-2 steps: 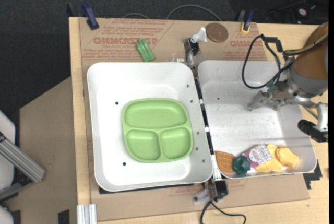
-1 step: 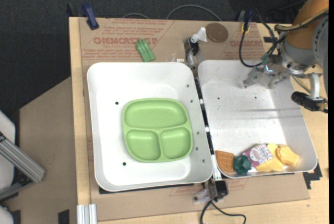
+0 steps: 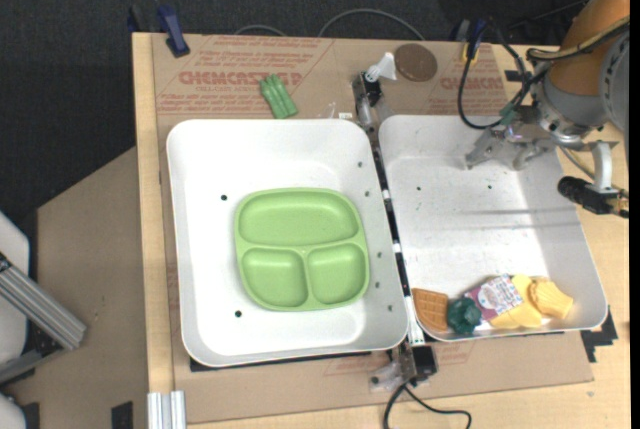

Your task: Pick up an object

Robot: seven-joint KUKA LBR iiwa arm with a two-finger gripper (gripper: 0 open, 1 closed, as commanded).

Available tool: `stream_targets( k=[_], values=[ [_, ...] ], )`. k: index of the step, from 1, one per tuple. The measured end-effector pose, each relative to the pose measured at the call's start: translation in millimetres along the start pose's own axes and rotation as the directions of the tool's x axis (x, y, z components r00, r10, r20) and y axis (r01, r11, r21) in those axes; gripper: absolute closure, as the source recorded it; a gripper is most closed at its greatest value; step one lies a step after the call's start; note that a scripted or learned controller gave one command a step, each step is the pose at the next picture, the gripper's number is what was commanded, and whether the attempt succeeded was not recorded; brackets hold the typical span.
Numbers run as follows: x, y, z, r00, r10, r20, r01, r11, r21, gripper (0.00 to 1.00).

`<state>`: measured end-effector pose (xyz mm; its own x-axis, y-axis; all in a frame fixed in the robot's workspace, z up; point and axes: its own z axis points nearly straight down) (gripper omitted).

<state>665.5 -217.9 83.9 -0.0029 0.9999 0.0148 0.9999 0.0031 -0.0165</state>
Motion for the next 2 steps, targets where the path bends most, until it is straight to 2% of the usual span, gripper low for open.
stream_targets(
  k=[1, 2],
  values=[
    [0, 0, 0, 1.000, 0.000, 0.000, 0.000, 1.000, 0.000, 0.00],
    [-5, 0, -59, 1.000, 0.003, 0.018, -0.003, 1.000, -0.024, 0.00]
  ],
)
